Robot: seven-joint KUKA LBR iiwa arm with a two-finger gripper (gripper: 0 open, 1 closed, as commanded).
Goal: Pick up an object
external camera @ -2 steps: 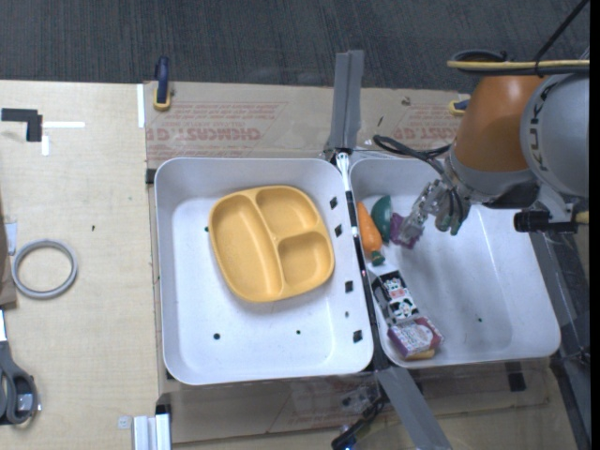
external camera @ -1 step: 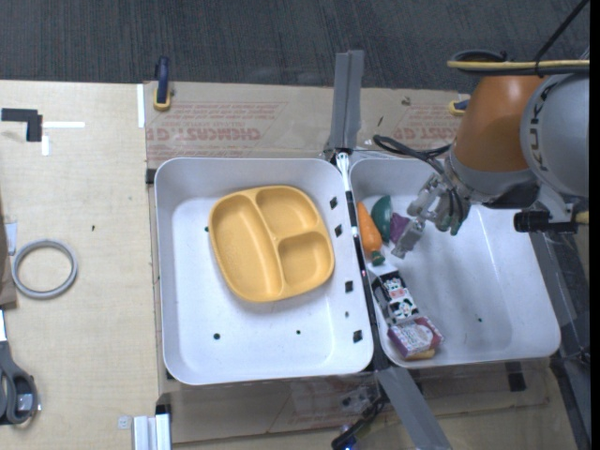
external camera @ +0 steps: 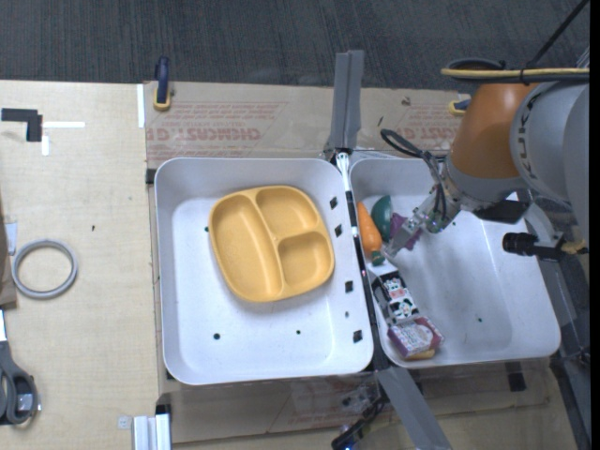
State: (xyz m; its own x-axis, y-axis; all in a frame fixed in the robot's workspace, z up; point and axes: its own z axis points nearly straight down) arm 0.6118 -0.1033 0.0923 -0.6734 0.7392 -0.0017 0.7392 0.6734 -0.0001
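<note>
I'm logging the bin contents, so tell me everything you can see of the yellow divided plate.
The yellow divided plate lies flat and right side up in the left white bin, a little above its middle and turned at a slant. It looks like matte moulded plastic, mustard yellow, a rounded square with raised ridges splitting it into three compartments: one long, two smaller. All three hold nothing. It rests on the bin floor, apart from the walls, and nothing else touches it.

Smooth, slightly glossy white plastic bins, a matt yellow, probably plastic plate, pale wooden bench.
</note>
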